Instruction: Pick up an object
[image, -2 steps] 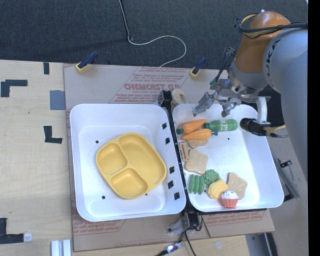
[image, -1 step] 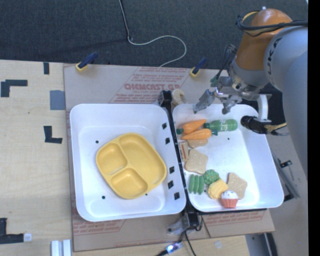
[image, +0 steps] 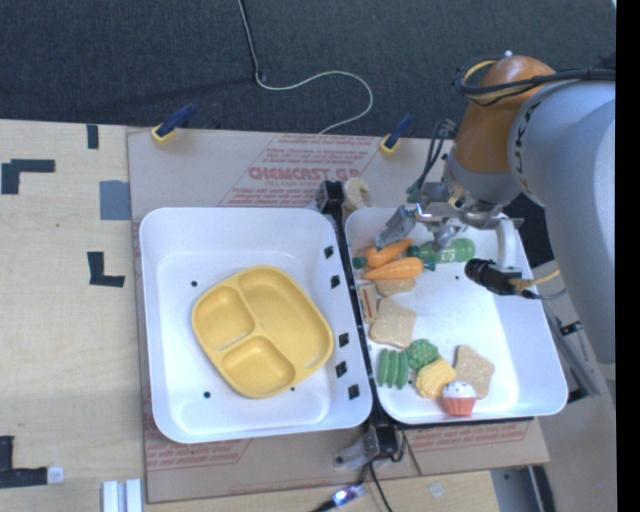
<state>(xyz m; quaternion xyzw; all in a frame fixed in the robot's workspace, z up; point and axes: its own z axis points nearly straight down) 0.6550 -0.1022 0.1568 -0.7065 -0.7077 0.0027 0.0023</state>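
Camera view: gripper (image: 412, 216) hangs low over the right bin (image: 520, 340), far corner, just above two carrots (image: 392, 262) lying side by side, likely lined up for a grab. Jaw spacing: cannot tell. Yellow divided plate (image: 262, 330) sits in the left bin (image: 170, 300).

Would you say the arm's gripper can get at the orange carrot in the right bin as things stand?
Probably yes: the gripper hangs just above the carrot, which lies on top, uncovered.
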